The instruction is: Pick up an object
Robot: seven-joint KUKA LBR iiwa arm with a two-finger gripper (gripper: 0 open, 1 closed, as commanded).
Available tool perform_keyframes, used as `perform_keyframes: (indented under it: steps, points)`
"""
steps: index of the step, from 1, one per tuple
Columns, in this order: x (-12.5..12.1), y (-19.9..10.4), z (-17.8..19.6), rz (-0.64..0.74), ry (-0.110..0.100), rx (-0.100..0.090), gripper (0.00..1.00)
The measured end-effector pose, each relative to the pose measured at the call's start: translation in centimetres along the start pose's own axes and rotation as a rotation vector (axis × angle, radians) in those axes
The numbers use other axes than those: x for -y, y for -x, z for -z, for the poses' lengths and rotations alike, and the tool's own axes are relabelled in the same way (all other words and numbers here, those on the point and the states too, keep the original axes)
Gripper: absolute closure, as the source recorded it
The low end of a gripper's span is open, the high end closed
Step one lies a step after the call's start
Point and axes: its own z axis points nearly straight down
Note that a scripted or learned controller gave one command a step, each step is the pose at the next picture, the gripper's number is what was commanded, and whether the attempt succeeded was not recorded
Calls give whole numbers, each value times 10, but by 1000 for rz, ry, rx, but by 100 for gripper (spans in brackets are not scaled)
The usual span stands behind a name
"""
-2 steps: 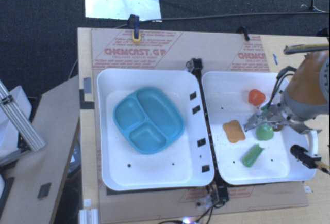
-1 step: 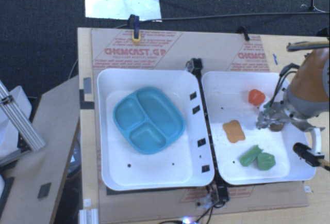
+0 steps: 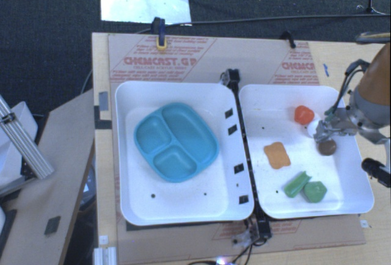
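Currently, the left bin (image 3: 140,196) holds a blue divided plate (image 3: 176,142). The right bin (image 3: 348,196) holds a red-orange ball (image 3: 303,115), orange flat piece (image 3: 277,155), two green pieces (image 3: 306,187) and a small brown round object (image 3: 327,148). Both bins rest on a cardboard-covered bench (image 3: 183,56) over dark floor. At right, the gripper (image 3: 327,133) sits above the brown object; grip state cannot be determined.

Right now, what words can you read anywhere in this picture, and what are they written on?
"CHEMCAST GP", in red, on the board under the bins, left side behind the left bin.
"CHEMCAST", in red, slanted, on the same board at the right, behind the right bin; the letters after it are too blurred to read.
Fainter red print repeats across the board, too small to read.
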Motion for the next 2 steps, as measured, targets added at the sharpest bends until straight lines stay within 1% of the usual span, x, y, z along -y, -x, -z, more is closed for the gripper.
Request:
perform_keyframes:
  steps: [1,2]
  points:
    - [1,2,44,0,-1,0,100]
    - [4,-2,106,2,1,1,100]
